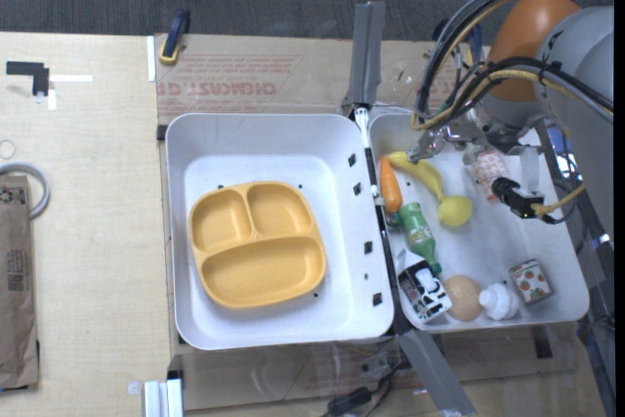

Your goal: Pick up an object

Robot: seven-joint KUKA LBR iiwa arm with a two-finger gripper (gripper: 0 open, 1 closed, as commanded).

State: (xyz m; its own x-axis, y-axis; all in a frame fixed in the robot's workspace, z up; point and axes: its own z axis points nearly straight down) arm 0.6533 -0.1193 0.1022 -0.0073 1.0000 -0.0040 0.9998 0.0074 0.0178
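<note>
Hovering at the right bin's upper edge, the gripper sits beside a banana. Fingers' state: cannot tell. A yellow tray fills the left bin.

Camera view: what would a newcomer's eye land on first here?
The yellow divided plate lies alone in the left bin. The right bin holds a crowd of small things: a banana, a carrot, a green bottle. The grey arm reaches over its far end.
</note>
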